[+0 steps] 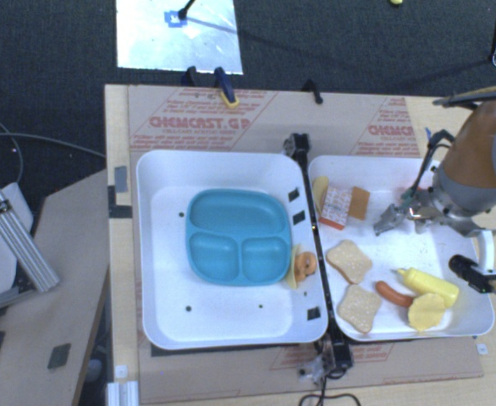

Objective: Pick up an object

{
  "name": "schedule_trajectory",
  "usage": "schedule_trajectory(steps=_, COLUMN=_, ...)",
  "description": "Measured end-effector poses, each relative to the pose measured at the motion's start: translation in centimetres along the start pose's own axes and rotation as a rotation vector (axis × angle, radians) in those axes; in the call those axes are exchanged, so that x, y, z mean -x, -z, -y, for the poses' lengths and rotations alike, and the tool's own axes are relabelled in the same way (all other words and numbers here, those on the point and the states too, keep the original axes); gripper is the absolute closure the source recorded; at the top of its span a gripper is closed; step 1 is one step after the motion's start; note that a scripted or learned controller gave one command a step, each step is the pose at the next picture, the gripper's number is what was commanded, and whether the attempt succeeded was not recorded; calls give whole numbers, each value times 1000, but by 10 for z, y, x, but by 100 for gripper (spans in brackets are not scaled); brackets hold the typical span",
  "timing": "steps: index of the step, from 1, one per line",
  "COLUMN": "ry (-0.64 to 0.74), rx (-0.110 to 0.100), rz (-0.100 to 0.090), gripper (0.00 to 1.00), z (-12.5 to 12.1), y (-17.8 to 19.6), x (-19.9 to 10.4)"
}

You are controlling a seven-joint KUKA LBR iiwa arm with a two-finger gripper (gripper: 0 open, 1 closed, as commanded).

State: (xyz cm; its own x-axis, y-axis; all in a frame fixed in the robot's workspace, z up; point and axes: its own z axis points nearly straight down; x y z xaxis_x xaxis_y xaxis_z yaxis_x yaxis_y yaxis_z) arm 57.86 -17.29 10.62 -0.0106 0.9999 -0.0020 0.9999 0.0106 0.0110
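A: What sits in the left bin?

B: A blue divided plate, three compartments, and a small donut just beside its right edge.

A: And the right bin?

B: A tan and white block at the upper left, two bread slices, then a reddish sausage lying near level, its long axis tipped down to the right. Beside it a yellow mustard bottle points its tip left, above a pale yellow slice.

A: The gripper?

B: Low over the bin's upper middle, fingers spread apart, nothing between them.
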Motion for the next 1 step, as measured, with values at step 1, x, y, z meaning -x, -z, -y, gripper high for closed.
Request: schedule_trajectory(steps=1, ry=-15, rx=-15, rz=-2, gripper=0, z=69, y=-23, x=35)
